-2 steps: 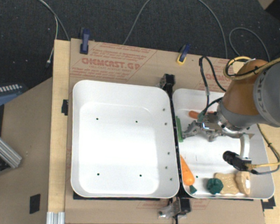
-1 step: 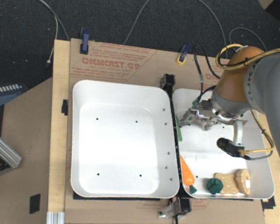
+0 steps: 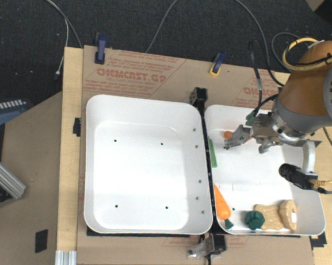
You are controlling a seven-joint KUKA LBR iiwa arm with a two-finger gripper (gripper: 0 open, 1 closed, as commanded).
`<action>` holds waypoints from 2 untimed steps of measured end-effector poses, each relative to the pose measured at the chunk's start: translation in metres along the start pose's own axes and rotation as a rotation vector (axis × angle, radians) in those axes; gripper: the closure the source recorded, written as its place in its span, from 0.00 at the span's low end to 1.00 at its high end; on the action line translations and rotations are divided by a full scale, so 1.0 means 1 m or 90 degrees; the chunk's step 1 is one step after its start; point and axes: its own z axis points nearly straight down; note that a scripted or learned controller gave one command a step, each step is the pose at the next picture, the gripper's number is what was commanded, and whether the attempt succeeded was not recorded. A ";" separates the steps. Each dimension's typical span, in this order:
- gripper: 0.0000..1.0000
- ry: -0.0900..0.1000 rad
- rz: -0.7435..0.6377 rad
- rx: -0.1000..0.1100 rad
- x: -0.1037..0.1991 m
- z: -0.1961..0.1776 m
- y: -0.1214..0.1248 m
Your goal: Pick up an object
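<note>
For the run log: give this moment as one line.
arm: over right bin | gripper: near small orange object, grasp unclear | carrot, green item, tan pieces: near edge

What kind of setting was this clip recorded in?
Most likely a robotics lab bench set up for grasping trials: two shallow white bins clamped side by side on a cardboard-covered bench, loose cables trailing over dark carpet, and toy items such as a carrot in the right bin.
</note>
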 end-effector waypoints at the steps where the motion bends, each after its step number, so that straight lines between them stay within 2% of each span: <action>1: 0.00 0.000 0.001 0.007 -0.034 0.041 0.043; 2: 0.00 0.000 0.001 0.008 -0.056 0.076 0.078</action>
